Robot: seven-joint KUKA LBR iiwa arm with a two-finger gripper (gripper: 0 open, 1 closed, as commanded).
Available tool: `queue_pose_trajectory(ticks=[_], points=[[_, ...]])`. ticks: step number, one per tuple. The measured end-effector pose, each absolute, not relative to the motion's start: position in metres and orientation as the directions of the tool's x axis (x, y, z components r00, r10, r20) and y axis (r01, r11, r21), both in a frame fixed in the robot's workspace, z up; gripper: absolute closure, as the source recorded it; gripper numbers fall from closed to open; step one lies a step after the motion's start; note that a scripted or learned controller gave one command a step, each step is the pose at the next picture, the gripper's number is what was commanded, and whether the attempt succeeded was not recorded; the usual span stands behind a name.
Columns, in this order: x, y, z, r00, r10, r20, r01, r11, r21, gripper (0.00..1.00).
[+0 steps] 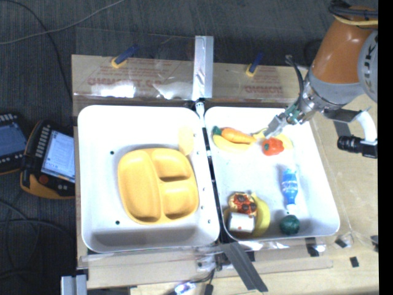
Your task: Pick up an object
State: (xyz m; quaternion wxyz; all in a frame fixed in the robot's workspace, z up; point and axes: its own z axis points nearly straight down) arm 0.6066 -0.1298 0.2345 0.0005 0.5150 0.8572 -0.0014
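In the right bin (pixel 325 183), near its far edge, we see the gripper (pixel 274 126) reaching down at a slant from the arm (pixel 344 54), its tip lying just beside a small red-orange pepper-like toy (pixel 272 145) and close to a carrot (pixel 236 135) that rests on top of a banana (pixel 228 143). We cannot tell how the claw stands, since it is small and seen at an angle, and nothing shows plainly between its tips, so we do not count anything as held. We judge the slanted reach to be the arm working across the bin's wall from the right to get at the cluster crowded against the far side. The other candidates lie well apart toward the near side: a blue and white bottle (pixel 288 188) lying lengthwise, a dark green ball (pixel 289 225) in the near corner, and a patterned cup or jar (pixel 242 211) leaning against a yellow-green fruit (pixel 263 219). The left bin (pixel 98 165) bears a yellow divided tray (pixel 158 183) and a pale yellow block (pixel 186 140) against the middle wall. We reckon the pick not yet made.
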Motion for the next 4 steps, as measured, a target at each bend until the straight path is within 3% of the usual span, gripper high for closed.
queue_pose_trajectory(ticks=[1, 2, 3, 4], points=[[0.587, -0.088, 0.220, -0.169, 0.986, 0.000, 0.986, 0.169, -0.004, 1.00], [0.606, -0.054, 0.232, -0.054, 0.999, -0.001, 0.999, 0.054, -0.005, 1.00], [0.654, -0.062, 0.222, 0.003, 1.000, -0.003, 1.000, -0.003, -0.004, 1.00], [0.573, -0.109, 0.151, -0.022, 1.000, -0.001, 1.000, 0.022, -0.006, 1.00]])
